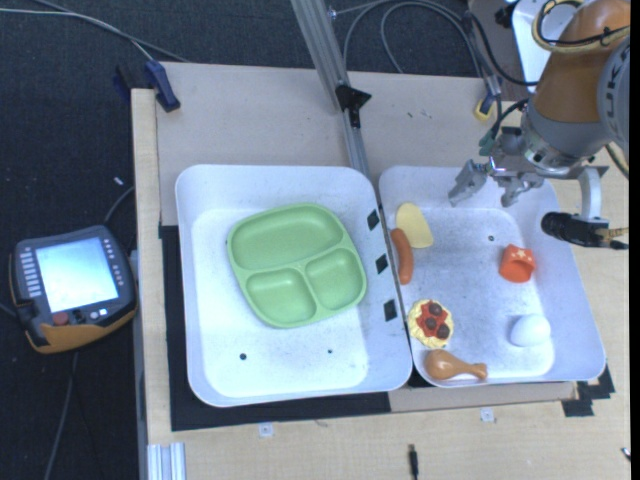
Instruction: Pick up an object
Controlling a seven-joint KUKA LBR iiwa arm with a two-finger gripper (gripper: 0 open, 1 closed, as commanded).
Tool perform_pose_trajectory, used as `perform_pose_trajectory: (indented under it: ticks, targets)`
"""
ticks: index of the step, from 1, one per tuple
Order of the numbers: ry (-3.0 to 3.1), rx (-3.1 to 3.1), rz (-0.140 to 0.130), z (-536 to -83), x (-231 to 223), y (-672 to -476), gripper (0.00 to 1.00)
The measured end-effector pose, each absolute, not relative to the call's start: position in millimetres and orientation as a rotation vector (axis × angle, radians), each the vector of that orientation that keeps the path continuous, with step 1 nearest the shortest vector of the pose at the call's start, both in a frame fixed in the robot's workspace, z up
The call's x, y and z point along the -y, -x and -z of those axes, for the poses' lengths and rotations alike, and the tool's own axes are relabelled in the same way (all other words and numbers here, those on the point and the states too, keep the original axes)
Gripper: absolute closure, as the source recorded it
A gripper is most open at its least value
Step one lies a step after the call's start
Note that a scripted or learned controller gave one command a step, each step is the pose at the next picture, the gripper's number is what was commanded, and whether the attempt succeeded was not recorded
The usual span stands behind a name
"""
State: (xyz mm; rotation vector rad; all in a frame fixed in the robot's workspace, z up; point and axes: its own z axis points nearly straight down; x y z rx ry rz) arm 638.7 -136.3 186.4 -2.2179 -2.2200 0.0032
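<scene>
My gripper hangs over the far edge of the right bin, its two fingers spread open with nothing between them. In that bin lie a yellow slice and a hot dog at the left wall, a small pizza and a chicken drumstick near the front, a red pepper piece on the right, and a white egg below it. All of these sit apart from the gripper, nearer the camera.
The left bin holds a green divided plate. A metal post rises at the back between the bins. A teach pendant lies off the bench to the left. Cables run behind the bench.
</scene>
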Motion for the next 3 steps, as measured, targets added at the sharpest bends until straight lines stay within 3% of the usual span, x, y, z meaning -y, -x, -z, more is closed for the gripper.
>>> perform_pose_trajectory:
  ticks: [1,2,3]
  targets:
    - [2.219,2.218,-0.004,-142.1,139.0,-631.9,0.0]
    - [2.222,2.222,0.002,-155.7,138.7,-633.5,1.0]
    - [2.226,2.229,0.008,-220.5,142.3,-638.3,1.0]
